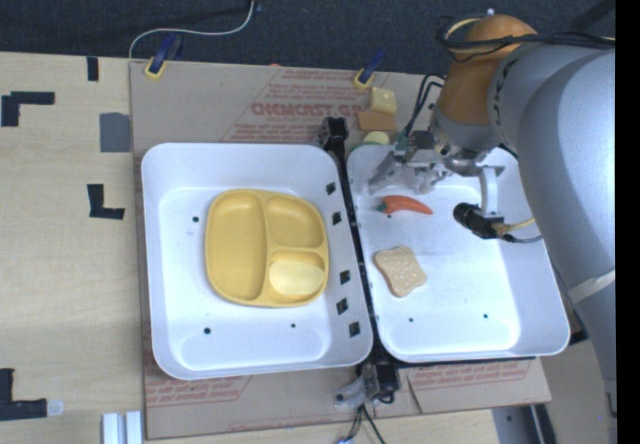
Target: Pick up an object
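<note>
Grey arm (pixel 560 132) reaching in from the right over the right bin (pixel 530 327), gripper (pixel 408 175) low above a small chilli pepper (pixel 406 205).

Left bin (pixel 170 262) bearing a yellow divided plate (pixel 266 247), with a pale round piece (pixel 297 275) in its lower right compartment. In the right bin, a tan slice of bread (pixel 400 271) near the middle, below the pepper and apart from it. Pepper orange-red and slender, with a dark green stem end; lying flat in the bin's upper left part, long axis nearly level across the view, stem to the left, tip to the right. Gripper just above it; cannot tell whether parted or closed, nothing seen held.
</note>
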